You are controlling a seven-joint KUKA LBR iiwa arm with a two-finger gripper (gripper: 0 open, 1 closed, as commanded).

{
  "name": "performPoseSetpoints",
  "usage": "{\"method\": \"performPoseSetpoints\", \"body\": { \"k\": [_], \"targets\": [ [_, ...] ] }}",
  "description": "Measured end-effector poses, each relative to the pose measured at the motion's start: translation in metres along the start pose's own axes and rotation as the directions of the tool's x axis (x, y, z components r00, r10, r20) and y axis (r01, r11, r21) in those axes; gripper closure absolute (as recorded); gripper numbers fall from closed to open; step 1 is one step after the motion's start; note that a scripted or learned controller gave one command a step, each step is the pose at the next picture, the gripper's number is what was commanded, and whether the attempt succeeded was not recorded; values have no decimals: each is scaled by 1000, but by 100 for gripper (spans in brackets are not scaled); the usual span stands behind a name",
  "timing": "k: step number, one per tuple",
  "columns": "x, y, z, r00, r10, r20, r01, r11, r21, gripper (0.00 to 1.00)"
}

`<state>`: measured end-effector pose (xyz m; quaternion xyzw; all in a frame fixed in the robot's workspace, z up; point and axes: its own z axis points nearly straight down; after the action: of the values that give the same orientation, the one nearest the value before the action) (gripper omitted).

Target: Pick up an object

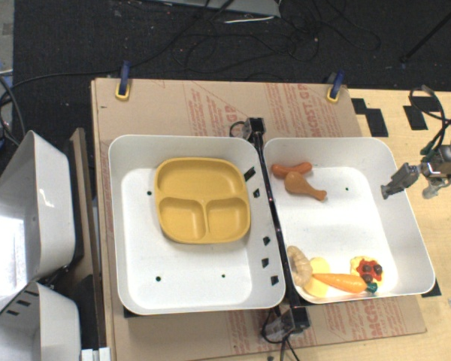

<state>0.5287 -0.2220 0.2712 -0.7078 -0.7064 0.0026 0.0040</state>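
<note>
Grey gripper point(413, 180) open, holding nothing

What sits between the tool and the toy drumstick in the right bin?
Bare white bin floor. In the camera view the tool hangs at the right bin's right rim, the drumstick lies near its left wall, nothing between.

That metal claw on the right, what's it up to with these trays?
The gripper hangs at the right bin's outer edge, fingers spread, holding nothing. It is meant to pick something up. In that bin lie a toy drumstick and sausage near the top, and a carrot with other toy food at the bottom. The left bin holds a yellow divided plate.
</note>
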Motion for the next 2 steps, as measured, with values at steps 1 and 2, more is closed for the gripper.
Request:
{"method": "performPoseSetpoints", "body": {
  "k": [1, 2],
  "targets": [
    [1, 2, -5, 1000, -3, 3, 3, 1000, -9, 0],
    [4, 4, 39, 1000, -2, 1, 2, 1000, -5, 0]
  ]
}}
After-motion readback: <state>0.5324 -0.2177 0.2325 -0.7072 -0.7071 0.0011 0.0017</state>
